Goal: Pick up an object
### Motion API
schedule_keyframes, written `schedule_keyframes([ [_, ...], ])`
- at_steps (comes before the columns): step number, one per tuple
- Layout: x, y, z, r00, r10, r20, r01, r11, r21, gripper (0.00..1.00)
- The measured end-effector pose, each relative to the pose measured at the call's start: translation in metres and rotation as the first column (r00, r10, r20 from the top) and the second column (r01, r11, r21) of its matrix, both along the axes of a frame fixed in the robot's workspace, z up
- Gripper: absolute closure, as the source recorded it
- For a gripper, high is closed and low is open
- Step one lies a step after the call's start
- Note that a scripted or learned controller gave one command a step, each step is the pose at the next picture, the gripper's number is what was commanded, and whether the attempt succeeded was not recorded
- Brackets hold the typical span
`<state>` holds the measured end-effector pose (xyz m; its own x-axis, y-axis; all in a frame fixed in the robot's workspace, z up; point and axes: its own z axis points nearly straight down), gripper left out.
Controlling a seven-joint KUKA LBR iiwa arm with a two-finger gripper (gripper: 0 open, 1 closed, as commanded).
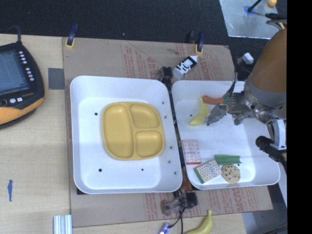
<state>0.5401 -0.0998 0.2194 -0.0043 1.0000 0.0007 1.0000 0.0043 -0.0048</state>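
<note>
My gripper [224,120] hangs over the upper part of the right bin [263,179], its two fingers spread apart with nothing between them. Its left finger is just right of a small yellow banana [199,114]. A red-orange pepper [211,100] lies just above the banana, partly under the wrist. Toward the bin's front lie a red-and-white packet [190,151], a patterned card [207,170], a green stick-shaped piece [227,158] and a round cookie [230,173].
The left bin [83,130] holds a yellow divided plate [132,129]. A second banana [202,224] lies on the bench in front of the bins. A black-and-white item [185,66] sits behind them, and a teach pendant [17,82] rests at far left.
</note>
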Motion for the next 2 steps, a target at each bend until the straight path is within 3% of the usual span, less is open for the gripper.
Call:
schedule_keyframes([
  [1, 0.101, 0.029, -0.007, 1.0, -0.001, 0.002, 0.001, 1.0, 0.0, 0.0],
  [2, 0.101, -0.046, -0.09, 1.0, 0.0, -0.002, 0.0, 1.0, -0.003, 0.0],
])
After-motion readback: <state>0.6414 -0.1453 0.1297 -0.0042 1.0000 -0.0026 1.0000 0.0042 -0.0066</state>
